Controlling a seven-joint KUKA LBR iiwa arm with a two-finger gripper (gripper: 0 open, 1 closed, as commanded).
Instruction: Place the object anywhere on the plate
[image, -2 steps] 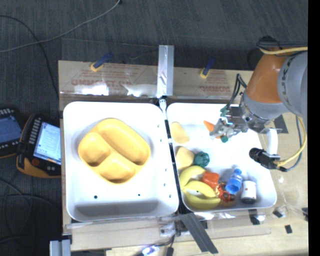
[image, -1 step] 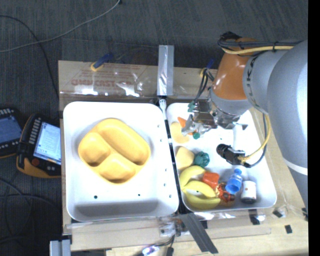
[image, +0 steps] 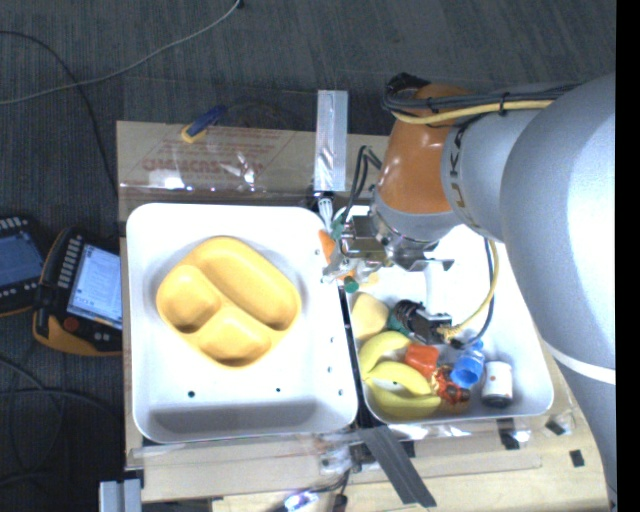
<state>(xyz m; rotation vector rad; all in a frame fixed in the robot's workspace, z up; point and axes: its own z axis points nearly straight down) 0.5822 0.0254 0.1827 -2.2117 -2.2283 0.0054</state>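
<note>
Yellow plate (image: 228, 298) in the left bin (image: 145, 330) carries nothing; we judge placing not done. Gripper (image: 345, 250) hovers right of it, grip state we cannot tell.

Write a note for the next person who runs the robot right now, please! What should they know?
Gripper: above the wall between the two bins, near their far end. I cannot tell what its fingers are doing or whether it carries anything.
Plate: yellow, divided into compartments, in the left bin, with nothing lying on it.
Objects: all piled in the right bin, among them a banana, a blue cup and a small white cylinder.
Done: no object placed yet.
Left: get one object from the right bin onto the plate.
</note>
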